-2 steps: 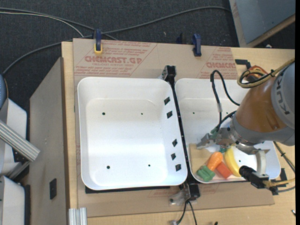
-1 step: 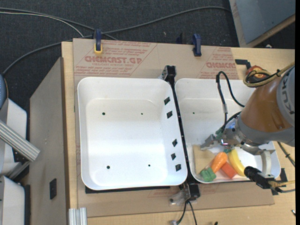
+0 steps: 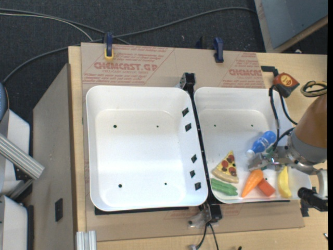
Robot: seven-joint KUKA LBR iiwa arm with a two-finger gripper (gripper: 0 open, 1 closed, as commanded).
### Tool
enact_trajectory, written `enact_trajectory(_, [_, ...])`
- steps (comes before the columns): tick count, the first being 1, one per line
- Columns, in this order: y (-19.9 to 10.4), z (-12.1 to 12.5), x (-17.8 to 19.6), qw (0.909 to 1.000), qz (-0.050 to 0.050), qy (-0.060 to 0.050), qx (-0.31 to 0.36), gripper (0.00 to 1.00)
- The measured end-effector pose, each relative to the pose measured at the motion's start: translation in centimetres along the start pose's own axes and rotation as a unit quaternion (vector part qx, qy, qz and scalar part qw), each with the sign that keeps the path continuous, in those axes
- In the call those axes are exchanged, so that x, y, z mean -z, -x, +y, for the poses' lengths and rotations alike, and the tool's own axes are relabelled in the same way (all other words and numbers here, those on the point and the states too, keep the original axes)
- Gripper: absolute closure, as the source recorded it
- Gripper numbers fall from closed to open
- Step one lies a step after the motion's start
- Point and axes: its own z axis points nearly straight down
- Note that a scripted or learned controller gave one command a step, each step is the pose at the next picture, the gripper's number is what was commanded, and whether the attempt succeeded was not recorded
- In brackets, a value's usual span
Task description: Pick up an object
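Observation:
My gripper (image 3: 266,161) hangs low in the right bin (image 3: 229,104), at its near right part, on the grey arm with the orange band (image 3: 315,125) coming in from the right. It sits just below a blue bottle (image 3: 261,142) and just above an orange carrot (image 3: 252,182). Beside the carrot lies a small red-orange piece (image 3: 266,188), and a yellow banana (image 3: 284,182) lies further right. A pizza slice (image 3: 227,167) and a green pea pod (image 3: 223,187) lie to the left of the gripper. I see nothing held in it.
The left bin (image 3: 104,155) stands next to the right one, with a black-clipped divider (image 3: 193,139) between them. Cables and an orange-black device (image 3: 285,81) lie on the bench at the back right. Clamps (image 3: 109,46) hold the cardboard at the far edge.

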Motion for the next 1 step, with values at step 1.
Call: enact_trajectory(1, [2.76, 5.72, -0.05, 0.9999, 0.010, -0.006, 0.004, 0.00])
